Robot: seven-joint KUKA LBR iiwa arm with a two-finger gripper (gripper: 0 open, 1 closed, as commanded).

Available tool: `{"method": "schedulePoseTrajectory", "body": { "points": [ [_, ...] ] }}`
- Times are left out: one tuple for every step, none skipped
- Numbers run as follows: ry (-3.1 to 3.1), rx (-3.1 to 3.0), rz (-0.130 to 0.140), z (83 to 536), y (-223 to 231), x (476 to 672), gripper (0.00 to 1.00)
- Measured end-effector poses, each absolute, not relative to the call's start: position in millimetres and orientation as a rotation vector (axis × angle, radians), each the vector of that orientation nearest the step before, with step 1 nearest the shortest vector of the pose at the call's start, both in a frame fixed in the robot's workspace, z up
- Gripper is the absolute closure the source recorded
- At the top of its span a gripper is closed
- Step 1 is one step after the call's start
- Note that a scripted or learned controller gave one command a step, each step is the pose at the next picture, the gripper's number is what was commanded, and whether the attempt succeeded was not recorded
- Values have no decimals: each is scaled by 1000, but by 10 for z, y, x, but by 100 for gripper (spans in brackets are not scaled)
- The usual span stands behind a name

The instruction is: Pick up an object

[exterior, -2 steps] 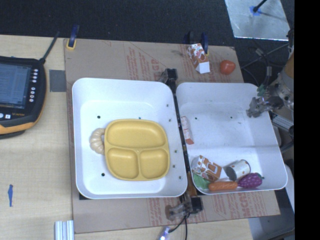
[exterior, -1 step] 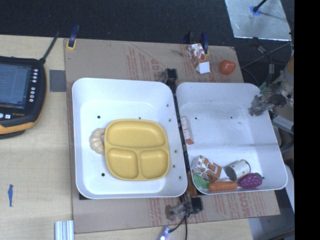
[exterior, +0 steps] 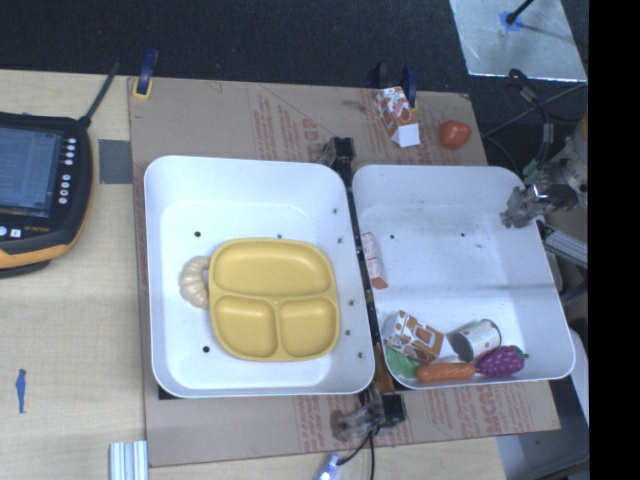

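Observation:
The right bin holds a cluster along its near edge: a patterned carton, a green piece, an orange carrot, a silver can and purple grapes. A slim pink-and-white packet lies against its left wall. My gripper hangs at the bin's far right rim, well away from that cluster, and I see nothing in it. In the left bin a yellow divided tray lies flat, with a beige ridged object tucked at its left side.
Beyond the bins, a small carton and a red ball-like fruit sit on the cardboard. A teach pendant rests on the bench at far left. Cables and clamps run between the bins.

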State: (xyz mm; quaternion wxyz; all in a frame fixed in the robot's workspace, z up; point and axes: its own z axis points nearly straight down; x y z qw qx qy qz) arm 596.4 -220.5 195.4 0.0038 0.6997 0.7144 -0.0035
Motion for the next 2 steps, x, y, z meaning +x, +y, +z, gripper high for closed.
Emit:
{"method": "schedulePoseTrajectory", "body": {
  "points": [
    [2238,2189,-10,2059,-2215,5968,100],
    [2231,2216,-6,909,-2110,5933,100]
  ]
}}
